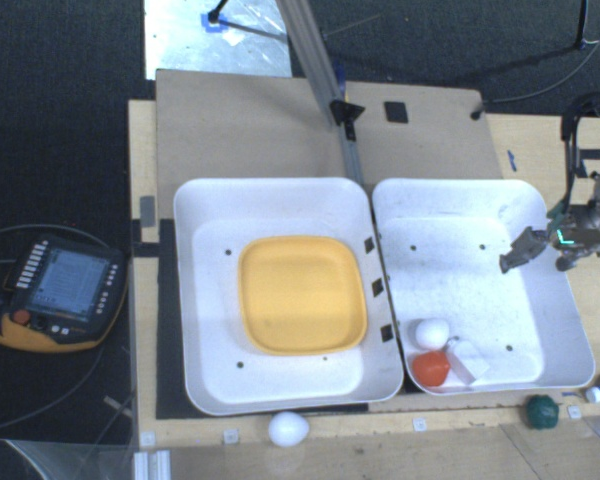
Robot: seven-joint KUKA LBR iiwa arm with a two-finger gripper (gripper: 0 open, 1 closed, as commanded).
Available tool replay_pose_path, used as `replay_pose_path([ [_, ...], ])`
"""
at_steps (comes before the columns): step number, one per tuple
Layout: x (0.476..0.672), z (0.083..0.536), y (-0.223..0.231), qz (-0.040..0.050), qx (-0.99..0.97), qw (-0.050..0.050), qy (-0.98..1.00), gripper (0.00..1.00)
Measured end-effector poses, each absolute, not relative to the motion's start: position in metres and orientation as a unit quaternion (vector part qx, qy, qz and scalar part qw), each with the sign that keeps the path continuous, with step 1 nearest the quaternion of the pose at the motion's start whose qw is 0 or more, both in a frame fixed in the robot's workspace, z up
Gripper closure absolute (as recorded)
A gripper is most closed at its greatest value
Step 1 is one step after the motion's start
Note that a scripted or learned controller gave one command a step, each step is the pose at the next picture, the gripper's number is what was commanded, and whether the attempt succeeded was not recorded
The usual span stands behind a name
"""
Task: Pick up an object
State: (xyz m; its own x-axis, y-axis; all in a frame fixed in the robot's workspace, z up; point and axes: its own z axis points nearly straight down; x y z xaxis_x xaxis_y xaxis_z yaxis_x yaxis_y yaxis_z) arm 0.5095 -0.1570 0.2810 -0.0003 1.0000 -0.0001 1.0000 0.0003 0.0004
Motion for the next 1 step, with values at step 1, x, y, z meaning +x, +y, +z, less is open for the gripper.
replay_pose_path([
  [1,0.5095,0.2810,-0.1570,0.0001,0.707,0.000,0.707,0.00],
])
